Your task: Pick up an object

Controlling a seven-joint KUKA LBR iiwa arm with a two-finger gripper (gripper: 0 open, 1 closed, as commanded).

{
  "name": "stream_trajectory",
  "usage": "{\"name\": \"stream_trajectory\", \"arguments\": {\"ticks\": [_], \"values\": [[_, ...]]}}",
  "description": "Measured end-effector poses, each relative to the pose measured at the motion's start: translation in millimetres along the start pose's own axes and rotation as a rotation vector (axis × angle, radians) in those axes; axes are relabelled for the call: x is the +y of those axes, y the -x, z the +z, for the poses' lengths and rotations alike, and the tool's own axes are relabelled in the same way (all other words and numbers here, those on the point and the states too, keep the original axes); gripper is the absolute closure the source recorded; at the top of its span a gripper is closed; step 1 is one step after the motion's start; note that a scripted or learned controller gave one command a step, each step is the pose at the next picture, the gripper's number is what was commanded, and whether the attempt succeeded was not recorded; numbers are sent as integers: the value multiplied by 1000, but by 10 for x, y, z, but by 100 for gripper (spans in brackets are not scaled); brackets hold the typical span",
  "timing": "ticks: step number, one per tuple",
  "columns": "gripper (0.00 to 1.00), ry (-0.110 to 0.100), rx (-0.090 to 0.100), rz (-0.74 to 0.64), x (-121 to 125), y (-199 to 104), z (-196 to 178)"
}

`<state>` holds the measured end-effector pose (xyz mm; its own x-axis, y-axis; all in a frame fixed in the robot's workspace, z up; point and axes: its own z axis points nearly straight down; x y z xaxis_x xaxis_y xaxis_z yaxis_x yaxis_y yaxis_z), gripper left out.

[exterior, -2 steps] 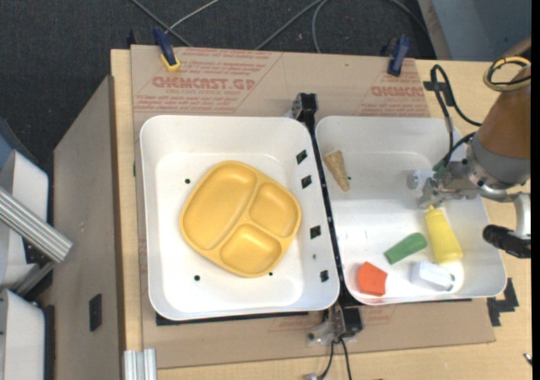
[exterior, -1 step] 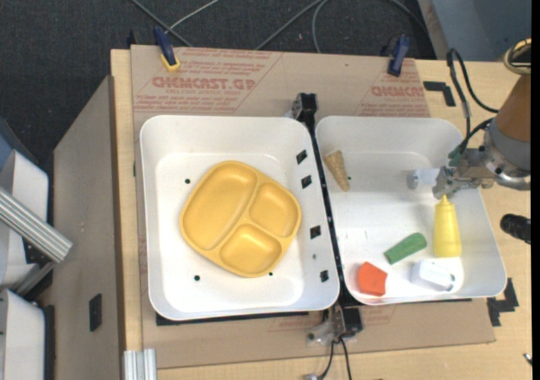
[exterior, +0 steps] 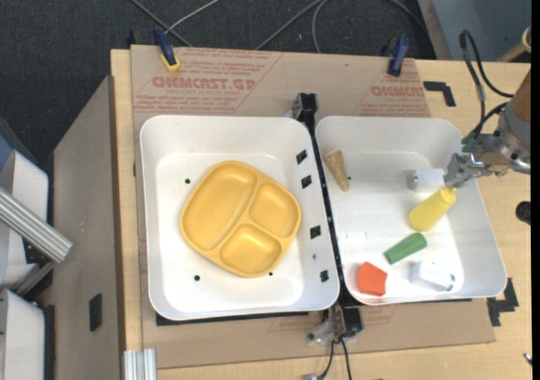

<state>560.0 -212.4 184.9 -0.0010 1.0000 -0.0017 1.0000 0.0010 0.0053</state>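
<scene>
The right bin (exterior: 472,226) holds several small objects. A yellow squeeze bottle (exterior: 432,209) lies tilted near its right side, with a small grey and white piece (exterior: 424,177) just above it. A green cylinder (exterior: 405,247), an orange-red block (exterior: 371,279) and a white block (exterior: 433,274) lie toward the front. A tan cone (exterior: 337,169) rests by the bin's left wall. My gripper (exterior: 462,167) hangs over the right bin's upper right part, just above and right of the yellow bottle's tip and next to the grey piece. I see nothing held in it.
The left bin (exterior: 160,201) holds a yellow divided plate (exterior: 240,218). A black divider rail (exterior: 316,192) runs between the bins. Blue clamps (exterior: 166,51) (exterior: 396,56) pin the cardboard at the back. Cables (exterior: 475,74) trail down to the arm at the right.
</scene>
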Motion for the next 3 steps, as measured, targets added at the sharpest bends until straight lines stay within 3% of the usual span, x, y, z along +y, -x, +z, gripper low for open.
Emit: {"name": "stream_trajectory", "arguments": {"ticks": [1, 3], "values": [[100, 3, -1, -2, 24, -95, -591], [100, -8, 5, -5, 43, -1137, -400]]}}
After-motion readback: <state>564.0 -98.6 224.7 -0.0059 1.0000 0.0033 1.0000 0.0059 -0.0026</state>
